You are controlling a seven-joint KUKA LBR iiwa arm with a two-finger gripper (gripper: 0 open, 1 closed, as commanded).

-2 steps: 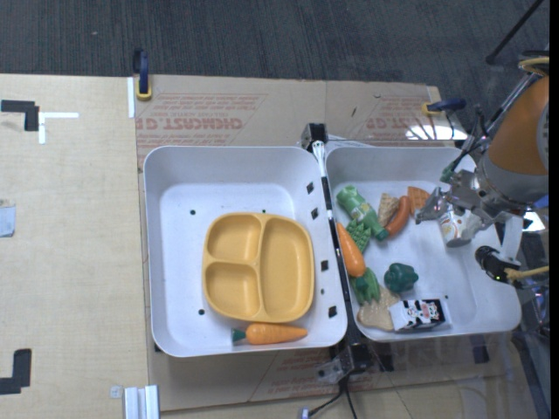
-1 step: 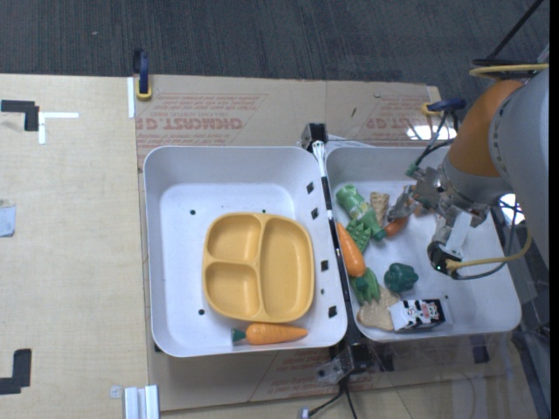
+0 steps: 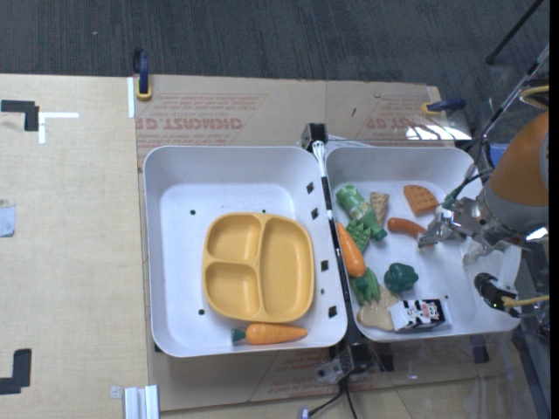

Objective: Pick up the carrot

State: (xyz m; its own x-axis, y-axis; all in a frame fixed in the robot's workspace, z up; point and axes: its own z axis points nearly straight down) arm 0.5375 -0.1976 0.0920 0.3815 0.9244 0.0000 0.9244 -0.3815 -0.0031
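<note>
Camera view: carrot (image 3: 269,333) lies in left bin (image 3: 166,234), near its front wall, just beside yellow tray (image 3: 259,265). Second carrot (image 3: 351,254) against right bin (image 3: 454,160) left wall. Gripper (image 3: 454,231) over right bin, near sausage (image 3: 406,227); fingers slightly apart, holding nothing.
</note>
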